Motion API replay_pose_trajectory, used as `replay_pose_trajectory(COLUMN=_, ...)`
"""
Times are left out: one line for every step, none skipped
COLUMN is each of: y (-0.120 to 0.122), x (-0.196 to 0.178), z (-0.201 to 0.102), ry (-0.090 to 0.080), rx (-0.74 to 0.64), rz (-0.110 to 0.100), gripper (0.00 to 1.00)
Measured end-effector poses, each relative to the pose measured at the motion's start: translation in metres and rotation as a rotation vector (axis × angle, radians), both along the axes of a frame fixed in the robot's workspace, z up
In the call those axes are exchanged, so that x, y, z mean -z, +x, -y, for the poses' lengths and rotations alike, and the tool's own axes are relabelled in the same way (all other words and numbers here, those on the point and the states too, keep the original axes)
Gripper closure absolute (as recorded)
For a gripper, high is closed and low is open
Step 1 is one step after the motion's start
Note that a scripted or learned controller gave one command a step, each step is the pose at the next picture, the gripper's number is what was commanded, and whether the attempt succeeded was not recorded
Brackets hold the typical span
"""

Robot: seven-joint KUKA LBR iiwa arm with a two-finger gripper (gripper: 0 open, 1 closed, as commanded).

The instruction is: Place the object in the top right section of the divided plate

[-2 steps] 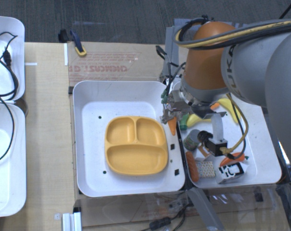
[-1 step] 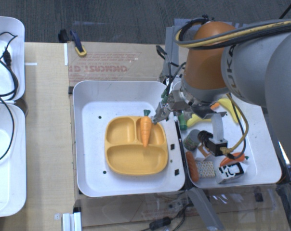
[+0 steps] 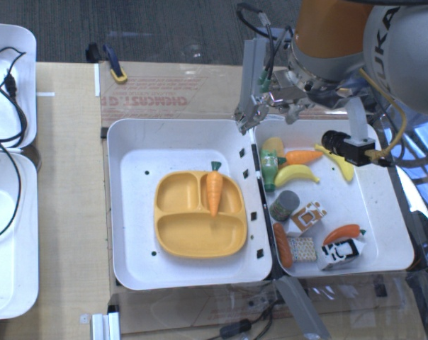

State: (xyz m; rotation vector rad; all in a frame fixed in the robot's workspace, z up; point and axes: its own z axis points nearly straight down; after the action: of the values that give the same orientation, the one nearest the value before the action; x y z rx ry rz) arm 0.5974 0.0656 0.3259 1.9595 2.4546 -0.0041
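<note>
An orange toy carrot (image 3: 213, 190) with a green top lies on the yellow divided plate (image 3: 193, 243) in the left bin. It rests lengthwise at the left edge of the plate's top right section, along the ridge next to the top left section, with its green end over the far rim. My gripper (image 3: 248, 121) hangs above the wall between the two bins, beyond and to the right of the plate and well apart from the carrot. It is open with nothing between its fingers.
The right bin (image 3: 384, 190) holds several toys: a green bottle (image 3: 269, 170), two bananas (image 3: 297, 174), a second carrot (image 3: 303, 157), a grey disc (image 3: 285, 204), a small box (image 3: 308, 218) and a sausage (image 3: 281, 245). A white appliance with black cables (image 3: 5, 119) stands at the far left.
</note>
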Motion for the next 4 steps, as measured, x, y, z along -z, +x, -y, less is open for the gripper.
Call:
replay_pose_trajectory(y=0.062, x=-0.058, z=0.067, ry=-0.001, rx=0.309, rz=-0.001, gripper=0.00)
replay_pose_trajectory(y=0.054, x=-0.114, z=0.165, ry=-0.001, rx=0.394, rz=-0.001, gripper=0.00)
replay_pose_trajectory(y=0.062, x=-0.108, z=0.228, ry=-0.001, rx=0.478, rz=-0.003, gripper=0.00)
replay_pose_trajectory(y=0.062, x=-0.113, z=0.282, ry=-0.001, rx=0.529, rz=-0.002, gripper=0.00)
